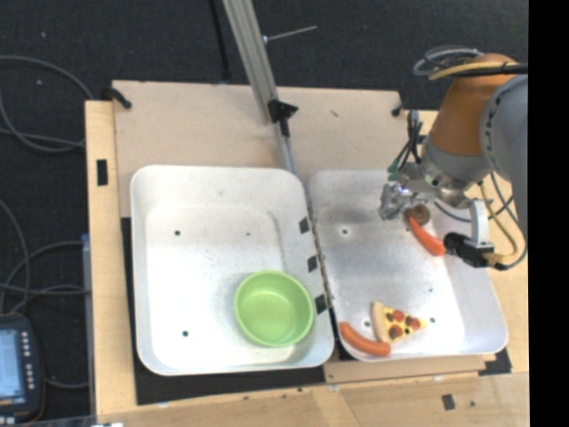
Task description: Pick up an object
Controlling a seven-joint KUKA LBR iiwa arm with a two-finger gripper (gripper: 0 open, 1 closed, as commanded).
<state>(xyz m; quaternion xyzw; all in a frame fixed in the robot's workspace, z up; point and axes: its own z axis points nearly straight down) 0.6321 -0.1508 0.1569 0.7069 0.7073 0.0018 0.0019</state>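
Arm: we see the grey arm with its orange band (467, 105) reaching in from the right, its wrist bent down over the far right part of the right bin (356, 212).
Claw: we place the claw (402, 205) low over the far right side of that bin; how far it is open we cannot tell, as the wrist above it hides the tips, and we see nothing clearly held in it.
Orange carrot-like piece: we see this piece (427, 237) lying just beside the claw on its near right side, slanting away toward the near right; whether the two touch we cannot tell.
Pizza slice toy: it (394, 321) lies at the near edge of the right bin, well apart from the claw.
Red sausage: it (364, 340) lies just beside the pizza slice, on its near left, against the bin's near rim.
Green bowl: we see it (274, 307) upright in the near right corner of the left bin (178, 203).
Tabletop: the tabletop (196, 123) carries both bins side by side, with a metal rail (253, 47) slanting up from its far edge.
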